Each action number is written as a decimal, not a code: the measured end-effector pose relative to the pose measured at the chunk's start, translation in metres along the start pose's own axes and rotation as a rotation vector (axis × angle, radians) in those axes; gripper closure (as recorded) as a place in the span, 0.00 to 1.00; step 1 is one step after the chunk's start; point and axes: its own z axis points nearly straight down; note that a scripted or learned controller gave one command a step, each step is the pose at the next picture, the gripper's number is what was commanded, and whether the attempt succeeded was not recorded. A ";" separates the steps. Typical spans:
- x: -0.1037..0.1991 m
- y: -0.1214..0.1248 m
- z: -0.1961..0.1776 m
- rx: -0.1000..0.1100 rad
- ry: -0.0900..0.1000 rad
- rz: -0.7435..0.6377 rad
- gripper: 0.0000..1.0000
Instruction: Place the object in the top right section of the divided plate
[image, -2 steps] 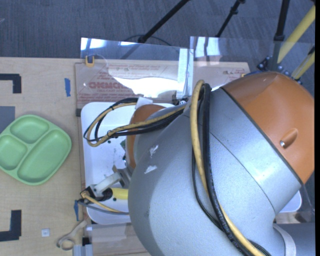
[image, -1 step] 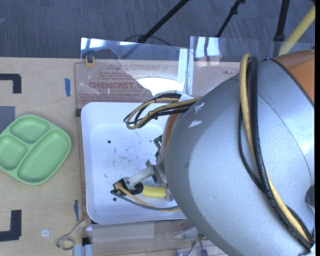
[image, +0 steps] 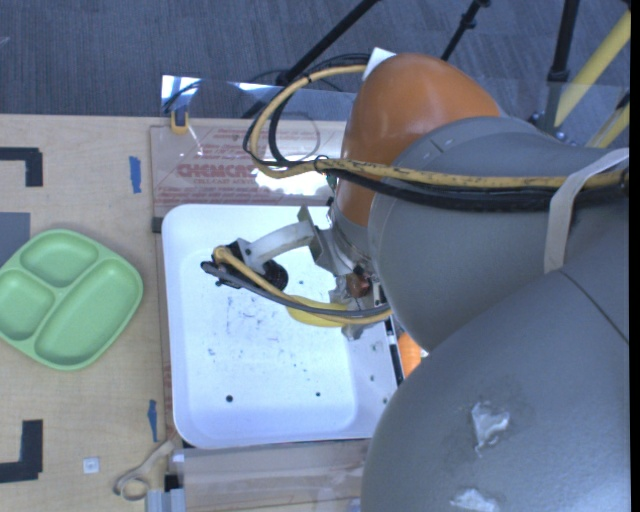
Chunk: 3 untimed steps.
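**Overhead view of the bench.** At the bench's left edge, a pale green moulded-plastic divided plate, rounded, glossy and split by raised ribs into three compartments, is lying flat on the light wooden bench top. All three compartments are showing bare, so nothing is sitting in the top right section yet. Toward the bench's middle, a shallow white plastic bin with rounded corners is showing a smooth floor marked with dark scuffs and a few small specks. Over the bin's right edge, the grey matte-cased arm is extending across, and the gripper is hanging low above the bin floor, largely covered by the wrist; the state of its jaws cannot be told. The object to be placed is not identifiable: a small orange patch is peeking out beneath the arm at the bin's right edge, but its nature cannot be told. By this evidence the task is standing at its start, with pick-up, carry and release all remaining
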 end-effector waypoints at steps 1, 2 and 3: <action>0.000 -0.043 0.177 0.001 -0.004 -0.009 1.00; 0.001 -0.043 0.177 0.001 -0.004 -0.009 0.00; 0.054 0.052 0.102 0.003 -0.005 -0.330 0.00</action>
